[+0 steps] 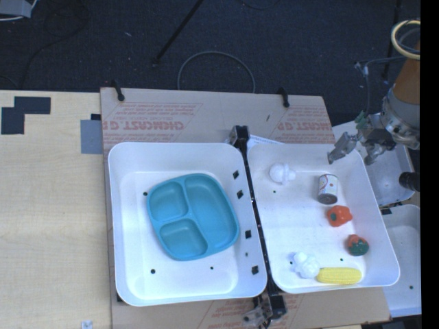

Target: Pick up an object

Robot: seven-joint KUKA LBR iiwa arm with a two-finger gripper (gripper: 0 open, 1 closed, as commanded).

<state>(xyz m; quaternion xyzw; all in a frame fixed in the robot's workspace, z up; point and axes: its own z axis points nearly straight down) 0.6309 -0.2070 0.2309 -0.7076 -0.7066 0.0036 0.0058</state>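
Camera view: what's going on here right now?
The grey KUKA arm's two-finger gripper hovers with fingers spread over the right white bin's upper right corner, holding nothing. That bin holds a small can, an orange toy, a red-and-green toy, a yellow corn cob and two white pieces. A blue divided plate sits in the left white bin.

Brown cardboard sheet under the bins, red print "CHEMCAST, G…" upside down at its far left, a similar red print at far right, faint red lettering on its near edge unreadable
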